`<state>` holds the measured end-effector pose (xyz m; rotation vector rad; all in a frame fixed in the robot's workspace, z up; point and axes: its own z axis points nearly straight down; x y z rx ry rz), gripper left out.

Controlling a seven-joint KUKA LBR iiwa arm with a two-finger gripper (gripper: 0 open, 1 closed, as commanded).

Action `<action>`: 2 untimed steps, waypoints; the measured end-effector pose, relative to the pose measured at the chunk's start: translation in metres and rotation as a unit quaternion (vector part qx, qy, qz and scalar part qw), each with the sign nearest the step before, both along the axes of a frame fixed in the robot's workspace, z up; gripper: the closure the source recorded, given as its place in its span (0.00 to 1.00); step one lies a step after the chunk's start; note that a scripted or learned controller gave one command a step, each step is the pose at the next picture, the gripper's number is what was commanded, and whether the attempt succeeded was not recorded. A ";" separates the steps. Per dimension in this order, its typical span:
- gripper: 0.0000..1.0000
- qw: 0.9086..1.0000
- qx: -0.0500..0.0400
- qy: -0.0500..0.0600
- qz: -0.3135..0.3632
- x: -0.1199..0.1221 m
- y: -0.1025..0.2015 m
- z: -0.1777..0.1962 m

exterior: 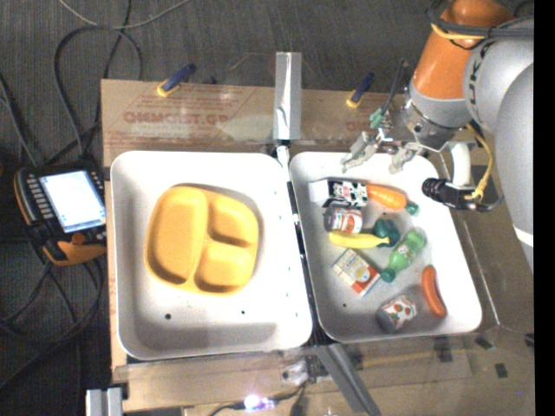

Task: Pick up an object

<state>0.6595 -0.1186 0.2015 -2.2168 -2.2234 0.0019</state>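
My gripper [381,152] hangs open above the far edge of the right bin [460,319], with nothing between its fingers. Just below it in the bin lie a black-and-white carton [347,191] and a carrot [387,198]. Further in are a red-and-white can [345,221], a banana [357,240], a green bottle [403,253], a small teal piece [385,230], a red-and-white box [355,272], a red sausage [434,291] and a small red can [397,312].
The left bin [130,319] holds a yellow divided tray [204,237]. A tablet [65,199] lies left of the bench. Blue-and-yellow clamps [175,79] [362,87] grip the cardboard at the back. A metal post [287,102] stands between the bins.
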 end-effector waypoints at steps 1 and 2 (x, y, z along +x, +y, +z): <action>0.00 0.999 0.000 -0.001 0.040 -0.061 -0.056 -0.110; 1.00 0.999 -0.001 -0.002 0.040 -0.061 -0.056 -0.100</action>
